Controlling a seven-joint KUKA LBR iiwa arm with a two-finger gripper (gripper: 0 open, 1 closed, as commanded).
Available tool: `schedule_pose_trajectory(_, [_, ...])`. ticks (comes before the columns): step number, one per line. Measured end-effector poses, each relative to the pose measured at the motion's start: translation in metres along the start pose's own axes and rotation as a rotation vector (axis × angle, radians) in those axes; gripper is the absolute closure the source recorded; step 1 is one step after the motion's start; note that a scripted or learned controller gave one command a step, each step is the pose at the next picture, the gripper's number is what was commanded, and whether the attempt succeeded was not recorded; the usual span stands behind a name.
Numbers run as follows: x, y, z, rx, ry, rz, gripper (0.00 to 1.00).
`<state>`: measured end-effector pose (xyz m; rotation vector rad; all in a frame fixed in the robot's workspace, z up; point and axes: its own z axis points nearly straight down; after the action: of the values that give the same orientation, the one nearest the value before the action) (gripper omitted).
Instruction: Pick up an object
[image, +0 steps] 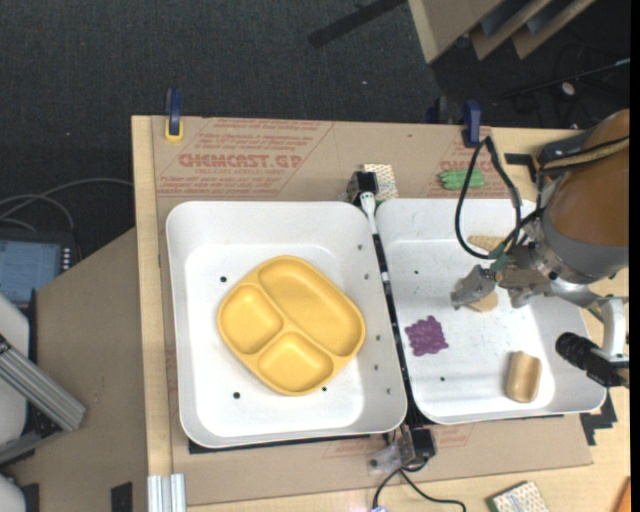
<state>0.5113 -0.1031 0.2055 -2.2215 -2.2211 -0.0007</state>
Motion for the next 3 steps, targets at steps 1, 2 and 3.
schedule_pose_trajectory(1, [0.009,-0.034,0.125,0.003,0.000,0.001,0.00])
schedule_pose_trajectory(2, [0.008,0.040,0.120,-0.007,-0.002,-0.003,0.00])
schedule_pose_trajectory(3, [-0.047,0.041,0.121,-0.003,-0.005,0.004,0.00])
